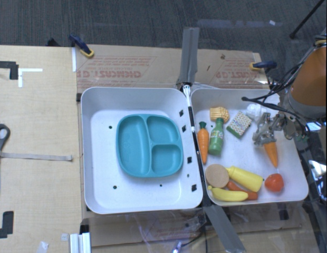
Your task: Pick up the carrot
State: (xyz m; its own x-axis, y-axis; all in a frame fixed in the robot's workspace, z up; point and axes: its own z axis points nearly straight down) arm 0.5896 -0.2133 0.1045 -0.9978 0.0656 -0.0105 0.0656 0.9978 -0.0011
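Banana (229, 195) lay nearest, right bin's (292, 196) 6 o'clock edge | orange carrot (271, 153) at 3 o'clock, tip down, clamped in gripper (265, 137) | second carrot (203, 143) and green bottle (217, 137) at 9 o'clock

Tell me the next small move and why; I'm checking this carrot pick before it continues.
Probably lift straight up a little. The gripper sits at the top of a carrot in the right bin, but a firm hold isn't clear, so a small rise would test it.
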